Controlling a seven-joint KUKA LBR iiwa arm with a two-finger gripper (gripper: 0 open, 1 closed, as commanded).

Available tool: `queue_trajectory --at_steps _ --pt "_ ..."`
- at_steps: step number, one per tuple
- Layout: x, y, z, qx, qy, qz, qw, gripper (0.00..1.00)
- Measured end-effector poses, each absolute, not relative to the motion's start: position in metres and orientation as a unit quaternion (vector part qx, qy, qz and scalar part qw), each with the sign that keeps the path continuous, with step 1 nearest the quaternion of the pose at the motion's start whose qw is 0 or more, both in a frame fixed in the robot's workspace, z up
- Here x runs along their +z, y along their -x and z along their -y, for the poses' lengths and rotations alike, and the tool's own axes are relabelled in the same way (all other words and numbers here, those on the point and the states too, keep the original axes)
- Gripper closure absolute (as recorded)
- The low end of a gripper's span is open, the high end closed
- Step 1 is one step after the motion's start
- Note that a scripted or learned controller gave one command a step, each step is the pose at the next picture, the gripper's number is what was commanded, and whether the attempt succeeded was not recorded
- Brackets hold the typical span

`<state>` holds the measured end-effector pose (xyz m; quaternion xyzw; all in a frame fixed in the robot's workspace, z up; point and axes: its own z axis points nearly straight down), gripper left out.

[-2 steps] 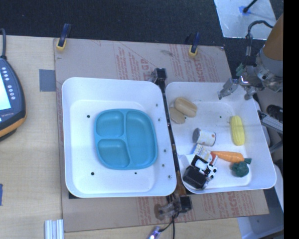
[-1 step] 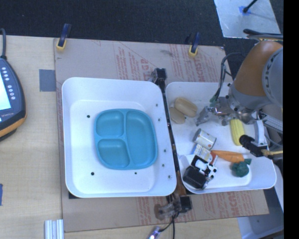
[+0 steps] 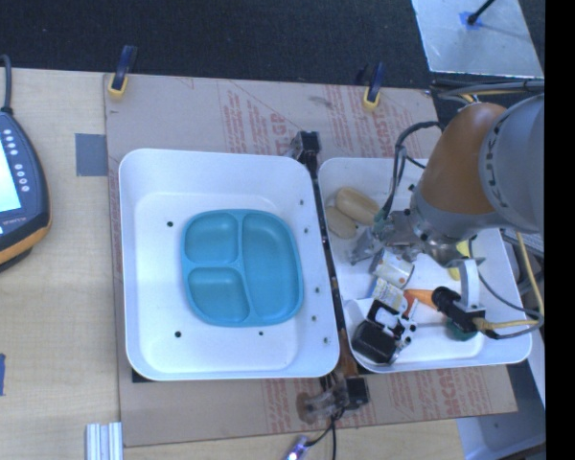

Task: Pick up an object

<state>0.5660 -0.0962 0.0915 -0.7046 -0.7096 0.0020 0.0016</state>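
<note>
Blue divided plate [image 3: 241, 265] occupies left bin [image 3: 144, 343]; gripper [image 3: 395, 274] sits low among right-bin [image 3: 503, 353] clutter, jaw state and contact indeterminable.

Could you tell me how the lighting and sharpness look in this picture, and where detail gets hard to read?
In the camera view the lighting is bright and even; the blue plate is fairly sharp in the left bin, whose white walls are nearly washed out. The arm looks soft and shades part of the right bin, where the small cluttered items blur together.
</note>
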Motion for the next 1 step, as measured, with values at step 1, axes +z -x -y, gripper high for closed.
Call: queue_trajectory --at_steps 1 --pt "0.1021 -0.5666 0.0976 0.0030 0.703 0.711 0.001 1.00"
